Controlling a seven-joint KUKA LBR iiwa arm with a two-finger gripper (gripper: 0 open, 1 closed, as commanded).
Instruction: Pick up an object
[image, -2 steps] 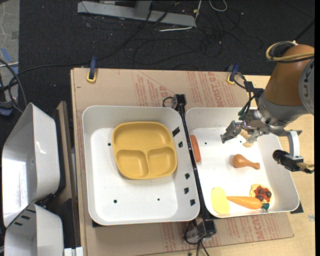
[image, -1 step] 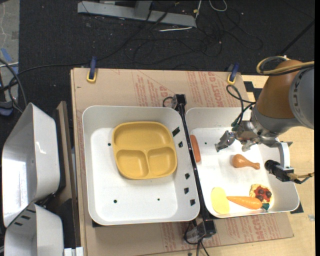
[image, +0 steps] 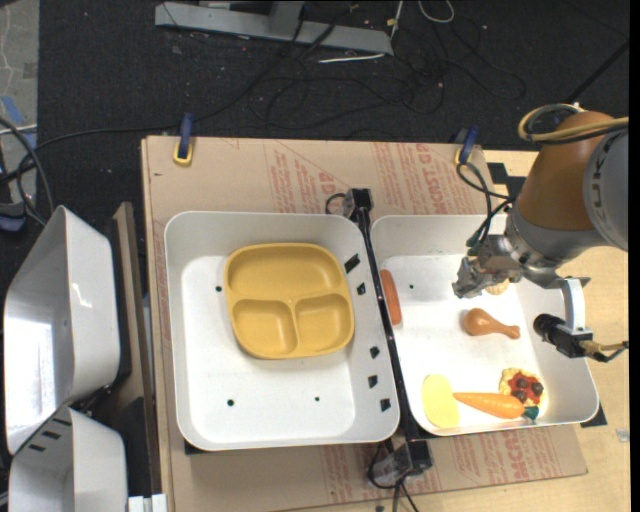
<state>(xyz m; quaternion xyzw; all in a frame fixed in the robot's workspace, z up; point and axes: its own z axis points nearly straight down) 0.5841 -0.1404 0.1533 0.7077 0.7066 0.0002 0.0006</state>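
On the bench (image: 260, 165), two shallow white bins sit side by side on a brown cardboard sheet. Left bin (image: 190, 330) holds a yellow divided plate (image: 290, 300) with three compartments; the plate lies a little above the middle of this bin and has nothing in it.

Right bin (image: 430, 235) holds several toy food pieces. A thin reddish sausage (image: 392, 297) lies along the left wall of this bin, close to the divider between the two bins. A brown chicken drumstick (image: 488, 323) lies near the middle, with its thin end pointing to the right. Lower down, a pale yellow flat oval piece (image: 439, 400) rests near the front wall, and an orange carrot (image: 487, 404) lies just beside it, touching or almost touching its right edge. At the front right corner there is a small pizza slice (image: 524, 386) with red and dark spots, touching the thick end of the carrot.

The arm comes from the right, with its orange band (image: 560, 175) above the wrist. The gripper (image: 478, 277) is low over the upper part of the right bin, just above the drumstick and apart from it. Its fingers are dark and seen from above, so I cannot tell if they are released or clenched, and no object is visible between them.
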